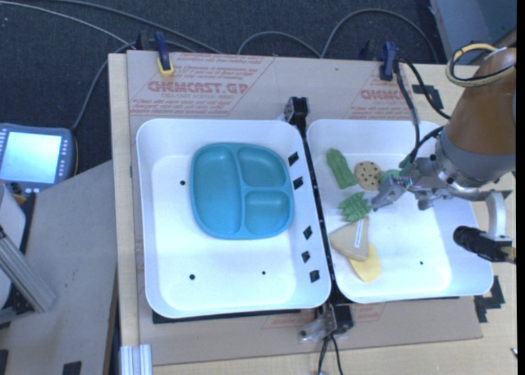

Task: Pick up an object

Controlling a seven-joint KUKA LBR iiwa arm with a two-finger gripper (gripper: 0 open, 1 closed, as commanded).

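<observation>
Several small objects lay bunched at the left side of the right bin (426,279): a long green piece (339,166) nearest the divider, a round speckled cookie (367,173) just beside it, a leafy green piece (355,206) below them, and a pale wedge (350,240) resting on a yellow piece (367,265) toward the near edge. The gripper (385,193) hovered low just right of the leafy green piece and below the cookie, its tip pointing left; whether its fingers were spread or closed could not be made out, and nothing could be seen between them. A small teal-green bit beside the gripper body was too blurred to identify. The arm (484,131) covered the bin's far right corner and was cut off at the picture's edge. In the left bin (164,226) a blue divided tray (242,190) sat well apart from the objects. Both bins rested on the cardboard-topped bench (213,78), with black tabs along the divider (310,193) between them.
</observation>
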